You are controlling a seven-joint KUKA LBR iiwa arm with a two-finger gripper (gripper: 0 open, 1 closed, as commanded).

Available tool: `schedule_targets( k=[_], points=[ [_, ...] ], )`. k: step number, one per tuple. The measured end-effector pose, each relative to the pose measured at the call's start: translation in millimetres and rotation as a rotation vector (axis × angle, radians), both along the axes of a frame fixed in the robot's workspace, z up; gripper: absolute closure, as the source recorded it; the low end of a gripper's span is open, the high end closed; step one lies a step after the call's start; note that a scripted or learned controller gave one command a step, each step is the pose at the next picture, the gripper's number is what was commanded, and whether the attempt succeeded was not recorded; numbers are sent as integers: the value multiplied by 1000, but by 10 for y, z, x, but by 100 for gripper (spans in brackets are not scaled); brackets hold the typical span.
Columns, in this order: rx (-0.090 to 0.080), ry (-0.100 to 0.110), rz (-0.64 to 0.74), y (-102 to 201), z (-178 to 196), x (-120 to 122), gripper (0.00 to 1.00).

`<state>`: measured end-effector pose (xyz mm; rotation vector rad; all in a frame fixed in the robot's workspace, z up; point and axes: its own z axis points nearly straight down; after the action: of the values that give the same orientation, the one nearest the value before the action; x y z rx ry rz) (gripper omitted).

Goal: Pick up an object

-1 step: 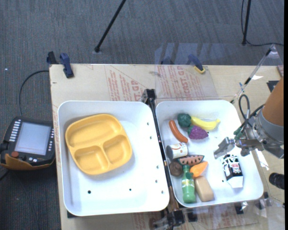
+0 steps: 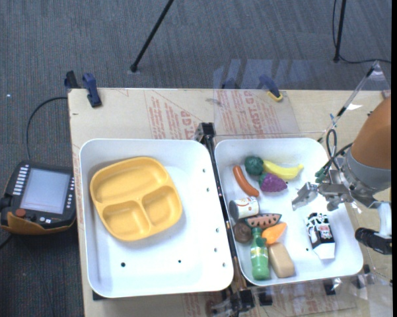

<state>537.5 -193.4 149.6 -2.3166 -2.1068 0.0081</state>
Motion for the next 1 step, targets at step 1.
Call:
schedule_targets(
  k=[1],
  points=[
    [-3, -2, -328, 28, -652, 572, 0]
  ],
)
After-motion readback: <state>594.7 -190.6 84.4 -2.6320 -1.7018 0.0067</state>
